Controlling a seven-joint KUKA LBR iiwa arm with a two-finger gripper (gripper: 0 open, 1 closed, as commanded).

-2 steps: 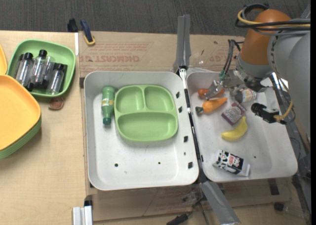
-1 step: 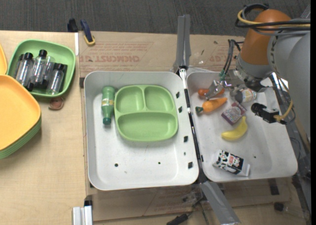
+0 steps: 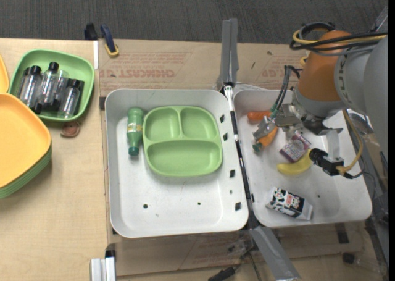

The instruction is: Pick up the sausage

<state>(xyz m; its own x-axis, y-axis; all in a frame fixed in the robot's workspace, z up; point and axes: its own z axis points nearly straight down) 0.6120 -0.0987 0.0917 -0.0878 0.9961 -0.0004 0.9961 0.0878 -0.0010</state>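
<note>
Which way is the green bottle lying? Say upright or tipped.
Tipped: the green bottle lies flat on the left bin's floor, beside the green divided plate.

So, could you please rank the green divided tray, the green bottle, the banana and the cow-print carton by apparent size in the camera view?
1. Green divided tray, clearly largest.
2. Green bottle.
3. Cow-print carton and banana: they look alike in size, so I won't rank them.

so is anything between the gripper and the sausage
Nothing visible. The gripper is already down at the orange sausage at the right bin's back left. The banana and purple packet lie just right, apart.
</note>
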